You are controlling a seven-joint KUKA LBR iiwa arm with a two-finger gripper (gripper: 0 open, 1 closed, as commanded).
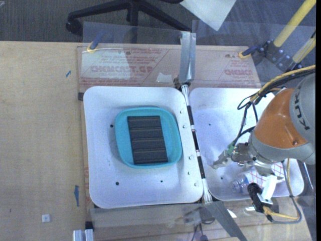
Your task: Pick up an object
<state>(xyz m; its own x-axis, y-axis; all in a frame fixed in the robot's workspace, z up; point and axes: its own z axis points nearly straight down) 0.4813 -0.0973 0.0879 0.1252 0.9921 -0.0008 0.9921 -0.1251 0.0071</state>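
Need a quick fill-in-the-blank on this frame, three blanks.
1. The teal tray lies in the ____ bin.
2. A dark ____ block lies in the tray.
3. The arm is over the ____ bin.

Missing words: left; ribbed; right

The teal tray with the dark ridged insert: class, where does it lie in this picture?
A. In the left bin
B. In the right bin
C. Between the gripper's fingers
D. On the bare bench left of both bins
A: the teal tray lies flat near the middle of the left bin, while the arm reaches over the right bin.
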